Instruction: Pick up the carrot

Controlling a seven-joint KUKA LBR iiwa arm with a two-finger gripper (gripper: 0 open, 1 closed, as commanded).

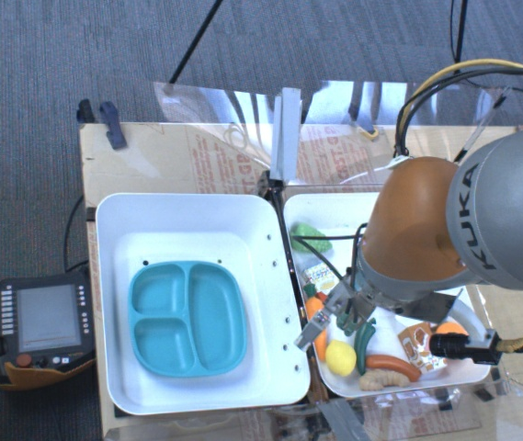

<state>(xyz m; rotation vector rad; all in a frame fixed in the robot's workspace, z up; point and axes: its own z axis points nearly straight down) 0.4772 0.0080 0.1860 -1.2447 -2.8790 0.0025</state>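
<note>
Over the right bin (335,211), the gripper (321,324) sits at the carrot (315,309) by its left wall, its grip state unreadable, so the grasp step seems underway; next needs 1 secure pinch, then lifting.

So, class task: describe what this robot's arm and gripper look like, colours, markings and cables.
The arm is bulky and rounded: a grey shell with "KUKA" in dark letters, then a glossy orange band above the wrist. Black and yellow cables loop over it. The gripper is a small grey metal unit.
</note>
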